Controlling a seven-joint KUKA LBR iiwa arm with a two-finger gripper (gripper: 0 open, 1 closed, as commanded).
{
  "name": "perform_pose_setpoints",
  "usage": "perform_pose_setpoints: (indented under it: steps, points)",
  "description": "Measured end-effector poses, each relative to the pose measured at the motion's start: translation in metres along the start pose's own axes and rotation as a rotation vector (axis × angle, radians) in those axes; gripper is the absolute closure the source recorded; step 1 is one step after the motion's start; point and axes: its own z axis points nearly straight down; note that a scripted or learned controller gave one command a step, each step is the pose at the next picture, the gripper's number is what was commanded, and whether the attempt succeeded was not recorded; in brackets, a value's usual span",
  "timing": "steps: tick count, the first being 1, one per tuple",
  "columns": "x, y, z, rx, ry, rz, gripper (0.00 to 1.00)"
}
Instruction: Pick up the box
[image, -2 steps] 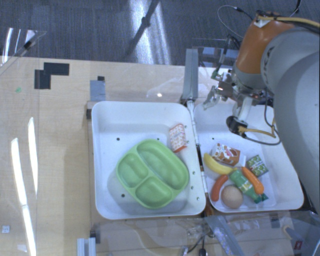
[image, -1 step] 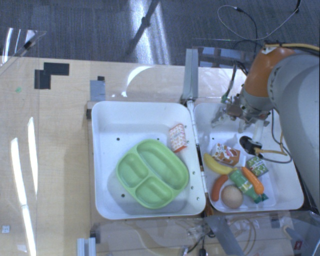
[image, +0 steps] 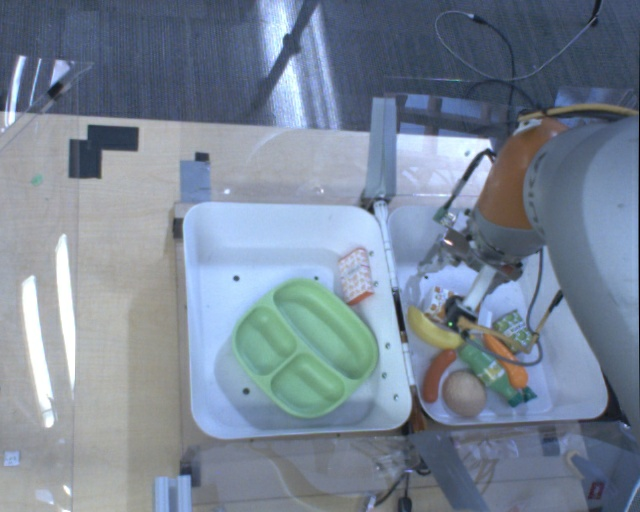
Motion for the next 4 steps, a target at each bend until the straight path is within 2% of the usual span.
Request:
perform_pose_setpoints:
  steps: [1, 2, 3, 4]
  points:
    - [0.003, 0.002, -0.012, -0.004, 0.005, -0.004, 1.0]
    - [0.003, 0.002, -0.012, -0.004, 0.005, -0.004, 0.0]
    - [-0.037, -0.037, -0.001, -0.004, 0.002, 0.043, 0.0]
    - [-0.035, -0.036, -0.013, -0.008, 0.006, 0.042, 1.0]
